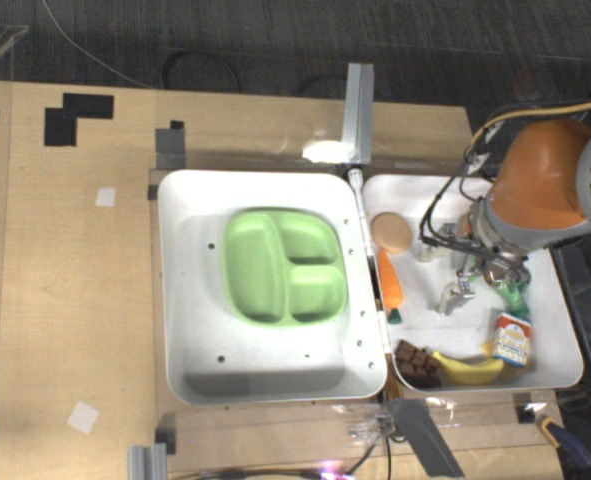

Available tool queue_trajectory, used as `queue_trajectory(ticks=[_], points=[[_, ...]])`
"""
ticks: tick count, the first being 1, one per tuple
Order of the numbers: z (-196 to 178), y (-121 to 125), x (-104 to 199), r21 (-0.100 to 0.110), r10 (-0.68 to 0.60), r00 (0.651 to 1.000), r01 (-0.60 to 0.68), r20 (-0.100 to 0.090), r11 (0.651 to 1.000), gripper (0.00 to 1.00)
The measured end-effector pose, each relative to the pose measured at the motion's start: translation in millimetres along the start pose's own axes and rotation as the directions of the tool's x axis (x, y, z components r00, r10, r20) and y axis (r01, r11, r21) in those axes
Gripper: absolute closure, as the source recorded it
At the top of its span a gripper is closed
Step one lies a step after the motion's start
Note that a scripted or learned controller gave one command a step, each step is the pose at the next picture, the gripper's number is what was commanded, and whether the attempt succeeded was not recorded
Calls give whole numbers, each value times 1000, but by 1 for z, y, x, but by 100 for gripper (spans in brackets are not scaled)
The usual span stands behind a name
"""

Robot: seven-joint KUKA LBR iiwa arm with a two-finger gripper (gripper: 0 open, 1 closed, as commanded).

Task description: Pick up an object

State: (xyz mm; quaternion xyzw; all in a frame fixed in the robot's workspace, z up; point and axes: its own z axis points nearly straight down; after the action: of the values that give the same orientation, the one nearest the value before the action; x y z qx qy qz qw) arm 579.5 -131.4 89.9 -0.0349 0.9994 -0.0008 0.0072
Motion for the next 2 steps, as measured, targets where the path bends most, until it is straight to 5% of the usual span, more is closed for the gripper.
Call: queue_trajectory(ticks=[1, 2], points=[[-48, -69, -2, 5, 57, 998, -57, 1, 998, 0], [-8, -73, 6, 3, 105, 994, -105, 15, 994, 0]])
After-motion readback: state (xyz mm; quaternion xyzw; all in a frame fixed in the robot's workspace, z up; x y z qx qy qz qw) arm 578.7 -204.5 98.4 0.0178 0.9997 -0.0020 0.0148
